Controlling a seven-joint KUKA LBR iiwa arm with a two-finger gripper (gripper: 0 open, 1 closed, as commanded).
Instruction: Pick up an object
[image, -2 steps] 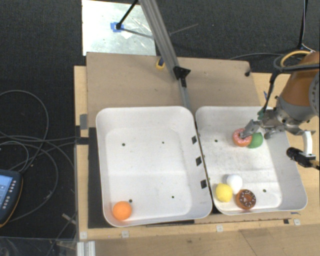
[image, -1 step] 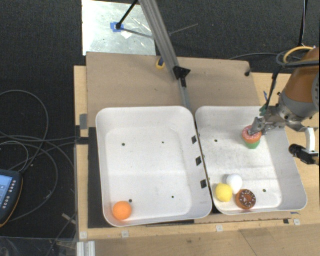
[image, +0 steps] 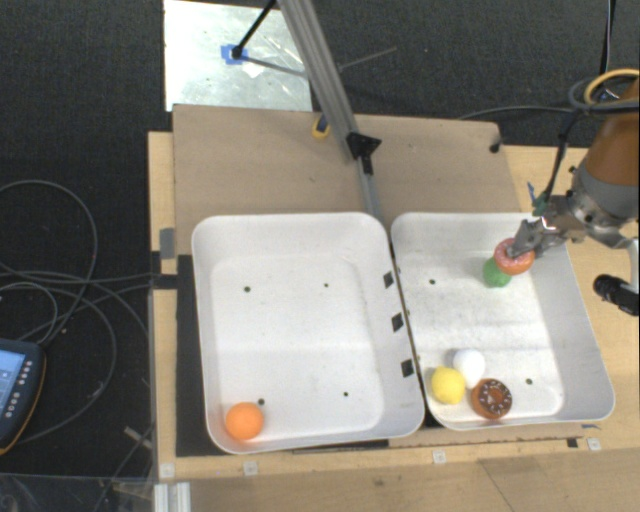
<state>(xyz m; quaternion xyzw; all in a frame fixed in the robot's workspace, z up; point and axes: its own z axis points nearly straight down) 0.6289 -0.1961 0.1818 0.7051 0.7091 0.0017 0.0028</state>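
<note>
Nearest the camera, along the front of the left bin (image: 290, 232), an orange ball (image: 244, 421) lay alone in the front-left corner, well apart from everything else. Across the divide, the front of the right bin (image: 590, 380) held a tight cluster: a yellow ball (image: 447, 385), a white ball (image: 468, 362) touching it just behind, and a brown sprinkled doughnut (image: 491, 398) beside them to the right. None of these three looked disturbed. Farther back in the right bin, near its far right corner, a green ball (image: 496, 274) sat on the floor with a pink-orange ring-shaped piece (image: 514, 260) resting on or against its upper right side (whether the two were actually touching could not be settled from this angle). The gripper (image: 530, 240) was right down at that ring, its tip meeting the ring's far edge, with the arm (image: 610, 170) reaching in from the right. How wide its fingers stood, and whether they had closed on the ring, I could not tell; they were too small and too dark against the ring. As a judgement, the task was at the grasp stage: the approach was made and a target apparently chosen, but nothing was visibly lifted, so securing the ring and raising it clear of the bin remained.
</note>
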